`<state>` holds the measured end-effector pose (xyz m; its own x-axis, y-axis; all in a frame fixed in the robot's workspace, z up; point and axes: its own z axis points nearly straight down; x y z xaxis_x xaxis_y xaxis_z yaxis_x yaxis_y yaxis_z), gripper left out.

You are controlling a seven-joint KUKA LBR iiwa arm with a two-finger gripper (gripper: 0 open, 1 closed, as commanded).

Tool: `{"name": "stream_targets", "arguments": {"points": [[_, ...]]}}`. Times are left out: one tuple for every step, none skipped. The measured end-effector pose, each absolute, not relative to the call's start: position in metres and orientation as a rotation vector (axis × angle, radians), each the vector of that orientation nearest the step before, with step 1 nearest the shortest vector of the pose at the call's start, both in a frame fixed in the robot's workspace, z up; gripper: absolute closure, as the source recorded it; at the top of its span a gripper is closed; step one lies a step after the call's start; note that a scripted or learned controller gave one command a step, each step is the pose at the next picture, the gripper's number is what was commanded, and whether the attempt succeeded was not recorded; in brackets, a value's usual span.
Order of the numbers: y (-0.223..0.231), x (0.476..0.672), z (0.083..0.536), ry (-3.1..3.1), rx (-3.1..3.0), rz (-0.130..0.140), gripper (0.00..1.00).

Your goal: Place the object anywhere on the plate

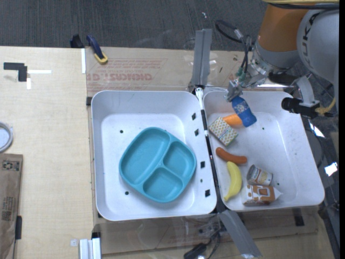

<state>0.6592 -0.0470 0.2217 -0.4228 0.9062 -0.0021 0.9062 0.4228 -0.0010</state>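
Blue and small, the bottle (244, 112) hangs at the back of the right bin (302, 161), its upper end pinched between the fingers of the claw (235, 92), so the claw is clamped on the bottle. It looks lifted rather than resting, though the slanted view makes it hard to be sure its lower end is off the bin floor. Its long axis runs on a diagonal in the camera view: the gripped end points up and left toward the claw, the free end down and right toward the bin's middle.

Just beside its lower end lies an orange piece (232, 120), partly tucked behind it, and next to that a speckled block (223, 131). Further toward the front of the same bin sit a sausage (231, 156), a banana (233, 181), a tin can (259, 175) and a small carton (260, 195).

As for progress, the pick-up appears done, and everything after it is left. The plate (157, 164), a teal dish with three compartments, lies in the left bin (108, 144) with nothing on it, well apart from the bottle and across the divider between the bins. What remains, by my reading, is to carry the bottle left and forward over that divider, lower it onto any compartment, and release. The pale worktop (43, 117) stretches to the left.
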Motion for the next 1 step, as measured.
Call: {"name": "stream_targets", "arguments": {"points": [[-0.0019,0.6066,0.2273,2.994,0.95,0.0,1.0]]}}
